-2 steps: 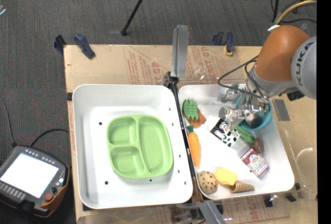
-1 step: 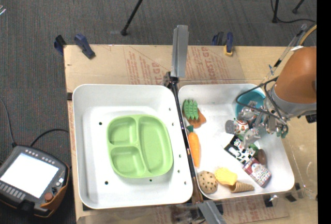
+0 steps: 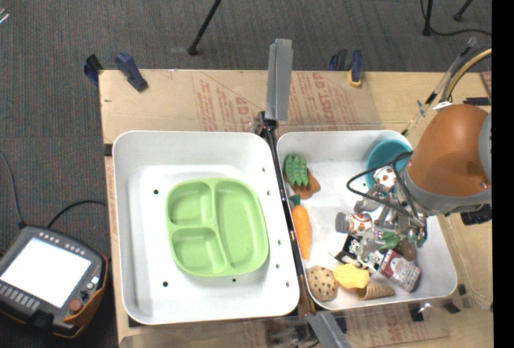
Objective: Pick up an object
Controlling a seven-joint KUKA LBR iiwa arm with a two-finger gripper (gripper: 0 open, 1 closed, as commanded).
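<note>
starting nearest the camera: a cookie [image 3: 324, 282], a yellow wedge [image 3: 352, 276] and a cone [image 3: 377, 290] along the front edge of the right bin [image 3: 337, 149], with a small red carton [image 3: 399, 270] just beside them. further in, a cluster of small toy pieces [image 3: 363, 234] under and around the gripper [image 3: 391, 227], which hangs low over the right bin's middle right, below the orange band [image 3: 450, 149] of the arm. cannot tell whether the fingers stand apart or together; clutter and metal parts blur into each other, and nothing plainly sits between them. likely target judged to be that cluster, touching or just left and frontward of the fingertips, long axis unreadable. left of it, an orange carrot [image 3: 301, 231] lying lengthwise along the bin's left wall, well apart from the gripper. beyond, a green ridged piece [image 3: 296, 170] and a teal bowl [image 3: 387, 159] near the back. across in the left bin [image 3: 136, 178], a green divided tray [image 3: 217, 226].
</note>
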